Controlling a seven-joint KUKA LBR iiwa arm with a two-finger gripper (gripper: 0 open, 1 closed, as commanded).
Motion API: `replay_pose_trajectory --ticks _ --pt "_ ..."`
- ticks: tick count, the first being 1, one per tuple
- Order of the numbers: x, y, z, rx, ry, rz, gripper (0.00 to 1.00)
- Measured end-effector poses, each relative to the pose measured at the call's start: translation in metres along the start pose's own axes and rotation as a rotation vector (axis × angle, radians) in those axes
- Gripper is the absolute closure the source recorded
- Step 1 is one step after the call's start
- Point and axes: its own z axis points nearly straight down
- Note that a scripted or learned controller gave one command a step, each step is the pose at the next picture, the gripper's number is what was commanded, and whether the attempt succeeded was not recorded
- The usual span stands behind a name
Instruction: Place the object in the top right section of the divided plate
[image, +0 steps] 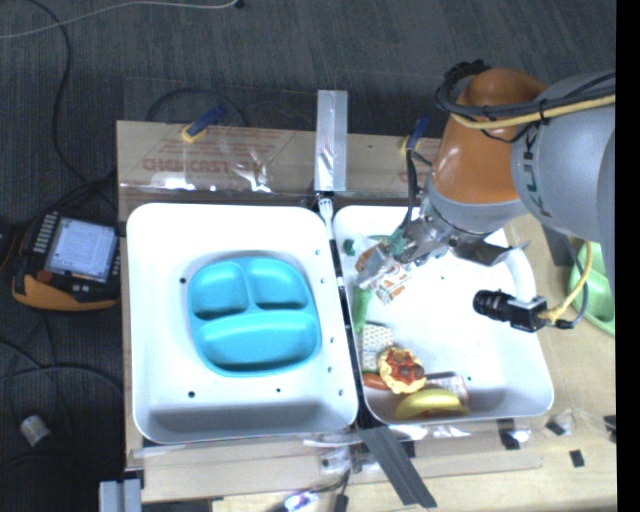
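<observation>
End effector (392, 258) hangs in our right bin (520, 385) near its left wall (grip state unclear), among toy food (405, 368); the blue divided plate (255, 312) lies in the left bin (160, 400).

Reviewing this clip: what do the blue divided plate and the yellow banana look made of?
Blue divided plate: probably moulded plastic, with uniform colour, rounded compartments and a soft sheen. Yellow banana: likely a plastic toy, judging by its flat, even yellow, though too small to be sure.
</observation>
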Motion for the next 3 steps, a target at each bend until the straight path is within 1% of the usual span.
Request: replay_pose_trajectory --ticks 1,2,3 --pt "0.052 -0.064 0.037 0.002 0.006 0.044 1.00" --pt "0.141 -0.034 0.052 0.002 0.005 -0.099 1.00" --pt "0.165 -0.024 0.008 0.002 -0.003 0.519 1.00"
